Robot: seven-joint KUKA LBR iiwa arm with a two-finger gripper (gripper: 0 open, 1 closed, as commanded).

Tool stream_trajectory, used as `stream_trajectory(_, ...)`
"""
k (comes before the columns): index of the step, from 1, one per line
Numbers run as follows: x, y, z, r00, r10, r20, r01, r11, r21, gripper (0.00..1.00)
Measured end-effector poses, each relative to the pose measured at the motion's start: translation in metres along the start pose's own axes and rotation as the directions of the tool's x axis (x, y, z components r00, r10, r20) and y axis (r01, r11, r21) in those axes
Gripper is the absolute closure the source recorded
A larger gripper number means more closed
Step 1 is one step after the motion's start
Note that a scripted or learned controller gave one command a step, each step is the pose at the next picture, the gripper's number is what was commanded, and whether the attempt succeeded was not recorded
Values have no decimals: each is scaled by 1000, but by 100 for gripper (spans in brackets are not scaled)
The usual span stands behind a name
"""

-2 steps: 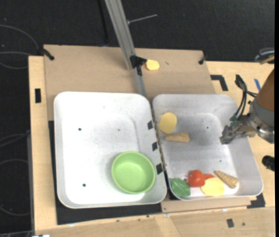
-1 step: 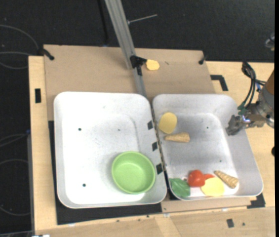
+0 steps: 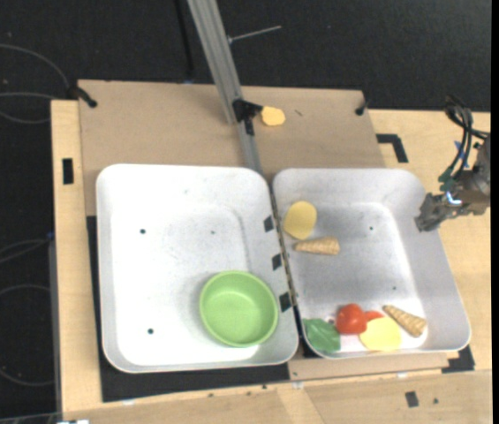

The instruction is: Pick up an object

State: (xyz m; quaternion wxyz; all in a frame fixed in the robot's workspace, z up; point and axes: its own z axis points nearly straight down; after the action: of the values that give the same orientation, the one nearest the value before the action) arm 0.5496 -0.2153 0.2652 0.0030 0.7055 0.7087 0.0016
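The right bin (image 3: 408, 263) holds a pale yellow round piece (image 3: 300, 220) and a tan cone (image 3: 318, 247) near its left wall. Along its front edge lie a green piece (image 3: 321, 334), a red piece (image 3: 351, 318), a yellow piece (image 3: 380, 335) and a second tan cone (image 3: 405, 320). A green bowl (image 3: 238, 308) sits at the front right of the left bin (image 3: 143, 237). My gripper (image 3: 432, 212) hangs at the right bin's right rim, away from all the objects, with nothing visibly in it.
A grey metal pole (image 3: 218, 60) slants from the top toward the gap between the bins. A small yellow object (image 3: 273, 116) lies on the brown board behind the bins. Cables trail at the far right by the arm.
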Motion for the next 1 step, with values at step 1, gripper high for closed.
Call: stream_trajectory(1, 62, 10, -1, 1000, -4, -3, 4, 1000, 4, 100)
